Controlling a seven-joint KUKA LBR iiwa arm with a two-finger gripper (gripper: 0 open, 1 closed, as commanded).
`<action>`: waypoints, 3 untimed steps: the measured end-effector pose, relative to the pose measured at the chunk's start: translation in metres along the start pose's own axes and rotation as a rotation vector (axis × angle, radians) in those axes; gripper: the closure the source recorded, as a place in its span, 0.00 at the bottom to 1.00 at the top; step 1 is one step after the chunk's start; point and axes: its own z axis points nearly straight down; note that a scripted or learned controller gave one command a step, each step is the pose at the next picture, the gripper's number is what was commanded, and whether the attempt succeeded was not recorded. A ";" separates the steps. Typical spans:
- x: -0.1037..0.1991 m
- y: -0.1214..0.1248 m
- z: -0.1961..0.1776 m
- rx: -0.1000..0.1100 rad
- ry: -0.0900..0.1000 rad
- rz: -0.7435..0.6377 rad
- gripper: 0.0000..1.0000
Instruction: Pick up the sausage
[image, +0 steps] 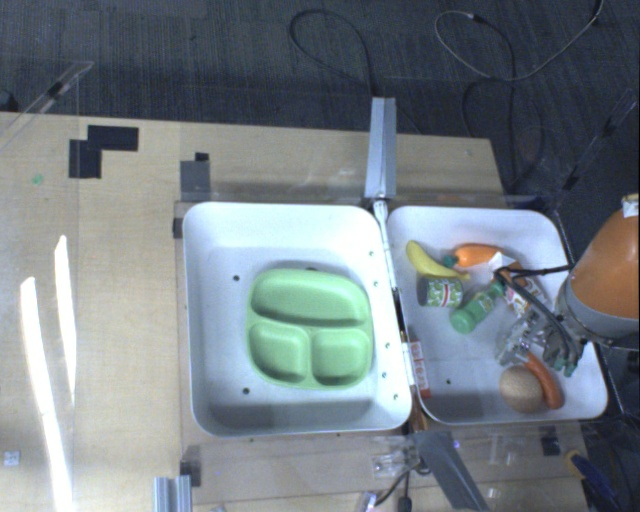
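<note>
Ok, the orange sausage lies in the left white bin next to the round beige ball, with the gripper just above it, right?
Not quite: the camera view shows the orange sausage in the right white bin, not the left. It does lie beside the round beige ball, with the gripper just above.

The grey arm with its orange band (612, 272) runs off the right edge, leaving its upper length cut away. Its metal end effector (532, 340) blurs into wires, so the state of the fingers cannot be read. The reddish-orange sausage (546, 382) lies partly beneath it. The label on the small dark can (441, 292) is too small to read.
</note>
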 end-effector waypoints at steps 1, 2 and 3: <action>0.000 0.000 0.000 0.000 0.000 0.000 0.00; -0.007 -0.018 0.012 0.003 0.007 0.072 0.00; -0.010 -0.016 0.000 -0.001 -0.002 0.070 1.00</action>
